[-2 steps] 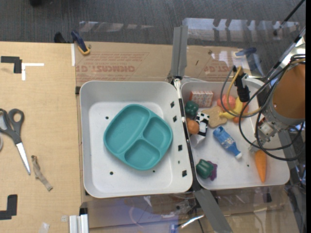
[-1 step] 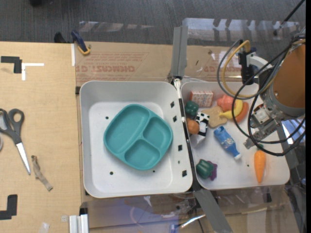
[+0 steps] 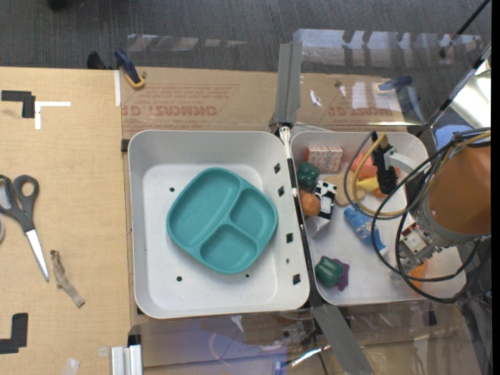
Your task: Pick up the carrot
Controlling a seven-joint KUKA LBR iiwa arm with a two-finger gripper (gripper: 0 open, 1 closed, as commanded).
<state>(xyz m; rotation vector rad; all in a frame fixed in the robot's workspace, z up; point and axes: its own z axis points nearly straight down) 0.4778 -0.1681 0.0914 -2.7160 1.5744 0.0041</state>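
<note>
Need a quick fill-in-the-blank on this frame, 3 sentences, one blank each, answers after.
1. The teal divided plate lies in the ___ bin.
2. The plate has ___ compartments.
3. The scissors lie on the bench, to the ___ of both bins.

Missing words: left; three; left

Two white bins (image 3: 141, 233), one teal plate (image 3: 223, 221), one pair of scissors (image 3: 23, 217).
</note>
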